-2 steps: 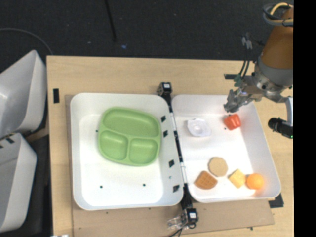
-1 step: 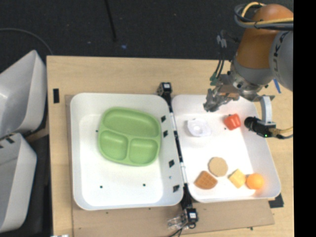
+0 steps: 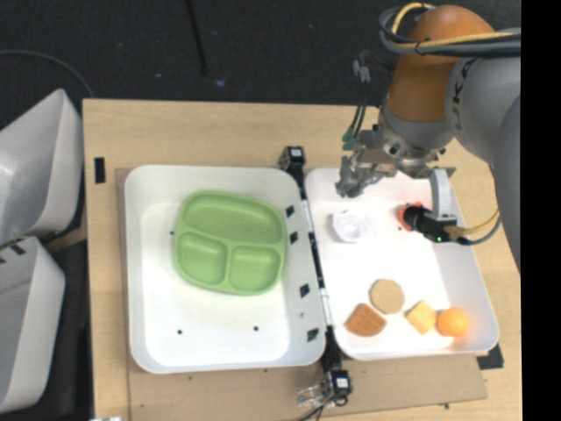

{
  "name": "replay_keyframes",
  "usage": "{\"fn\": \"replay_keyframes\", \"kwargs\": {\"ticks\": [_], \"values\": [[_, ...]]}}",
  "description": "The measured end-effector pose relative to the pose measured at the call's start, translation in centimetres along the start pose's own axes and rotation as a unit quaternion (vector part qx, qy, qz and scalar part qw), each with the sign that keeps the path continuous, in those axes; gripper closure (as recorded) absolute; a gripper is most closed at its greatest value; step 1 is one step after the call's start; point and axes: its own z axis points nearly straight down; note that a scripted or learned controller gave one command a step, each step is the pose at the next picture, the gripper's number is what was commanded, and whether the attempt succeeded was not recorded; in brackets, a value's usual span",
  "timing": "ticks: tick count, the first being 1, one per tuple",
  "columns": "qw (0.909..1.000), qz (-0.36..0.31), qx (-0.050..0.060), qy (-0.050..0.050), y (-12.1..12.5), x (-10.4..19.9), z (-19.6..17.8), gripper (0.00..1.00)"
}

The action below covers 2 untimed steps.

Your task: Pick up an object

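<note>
A dark, speckled floor [image 3: 219,33] fills the top of the view, with a thin dark cable [image 3: 195,24] slanting across it. Below it sits the light wooden bench [image 3: 210,134], its pale top evenly lit (no hard shadows anywhere). At the far left edge, two white moulded plastic shapes [image 3: 35,235] stand stacked beside the bench, the upper one catching bright light.

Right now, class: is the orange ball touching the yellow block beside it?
Cannot tell. In the camera view the orange ball sits right against the yellow block, with no plain gap or contact.
</note>
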Motion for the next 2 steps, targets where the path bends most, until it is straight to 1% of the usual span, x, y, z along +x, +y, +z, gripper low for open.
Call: {"fn": "replay_keyframes", "kwargs": {"ticks": [1, 2], "values": [[1.0000, 0.000, -0.001, 0.000, 1.1, 4.6, 0.8, 1.00], [1.0000, -0.001, -0.001, 0.001, 1.2, 9.6, -0.5, 1.00]]}}
